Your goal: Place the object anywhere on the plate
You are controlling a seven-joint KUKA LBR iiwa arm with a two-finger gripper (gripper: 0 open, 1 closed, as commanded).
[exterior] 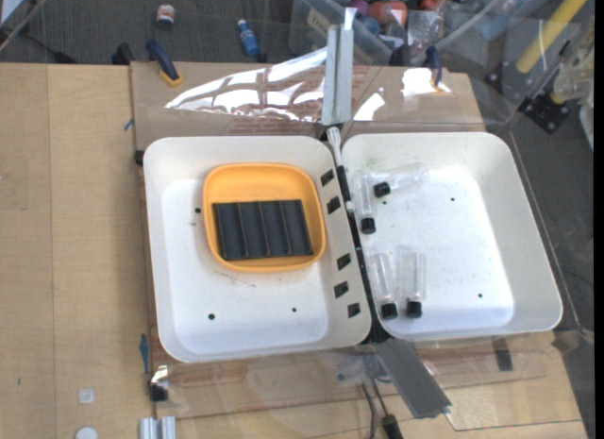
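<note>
Looking down on the bench, the left bin (245, 319) is holding an orange plate (264, 176), sitting a little toward its far side. A black ribbed block (262, 229) is lying flat on the plate, inside its rim and nearer the plate's near edge. In the right bin (472, 239), four clear tubes with black caps are lying along the left side: two far ones (392, 182) and two near ones (399, 281) lying side by side. Whether the gripper is open or closed, I cannot tell.
</note>
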